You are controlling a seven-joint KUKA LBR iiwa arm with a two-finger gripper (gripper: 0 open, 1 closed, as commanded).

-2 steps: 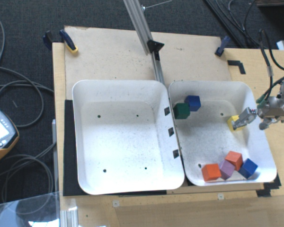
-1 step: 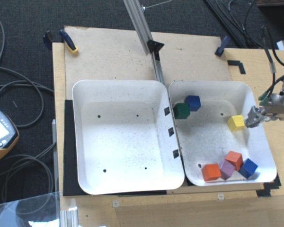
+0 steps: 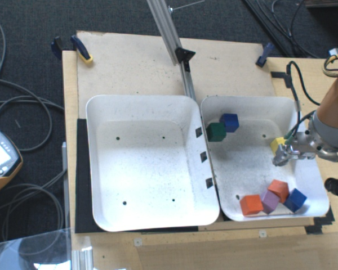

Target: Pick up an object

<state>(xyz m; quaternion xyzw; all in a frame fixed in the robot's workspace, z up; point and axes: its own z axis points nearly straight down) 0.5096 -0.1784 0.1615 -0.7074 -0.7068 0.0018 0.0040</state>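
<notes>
My gripper (image 3: 281, 157) hangs low over the right side of the right bin (image 3: 242, 167), with the grey arm (image 3: 327, 131) coming in from the right edge. A small yellow block (image 3: 277, 143) lies just above and left of the gripper, partly covered by it. At the back of the bin a blue cube (image 3: 230, 121) sits touching a green cube (image 3: 216, 131). Along the front rim lie an orange block (image 3: 251, 205), a purple block (image 3: 270, 201), a red-orange block (image 3: 279, 188) and a blue block (image 3: 296, 200), packed close together.
The left bin (image 3: 146, 162) stands beside the right one, sharing a wall with black marks (image 3: 203, 156). A slanted metal bar (image 3: 169, 27) runs down to the divider from the back. Cables (image 3: 296, 83) trail near the arm.
</notes>
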